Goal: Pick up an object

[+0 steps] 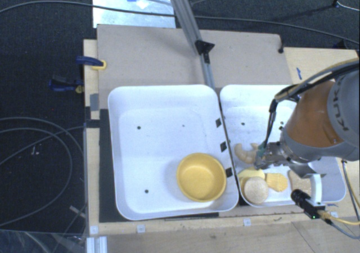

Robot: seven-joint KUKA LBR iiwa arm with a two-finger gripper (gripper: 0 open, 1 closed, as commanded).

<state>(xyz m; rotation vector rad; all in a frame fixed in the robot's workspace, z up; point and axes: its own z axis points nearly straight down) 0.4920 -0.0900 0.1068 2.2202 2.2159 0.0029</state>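
Where the right-hand shallow white plastic bin point(247, 103) meets the divider, small pale food-like pieces clustered at its near left corner: curved tan croissant-shaped piece point(243, 153), round beige biscuit-like disc point(255, 190), yellow wedge-shaped piece point(277, 182), pale yellow block point(251, 174) just behind the disc. Disc and wedge lying just beside each other; croissant piece a little farther back, near the bin's left wall. Directly over this cluster, two-finger gripper point(262, 159), partly hidden by the wrist; fingers' state cannot be told; nothing visibly between them. Grey arm with orange band point(315, 122) entering from the right, covering much of that bin. Left-hand shallow white plastic bin point(157, 117) holding a round yellow plastic bowl point(201, 176), upright, at its near right corner.
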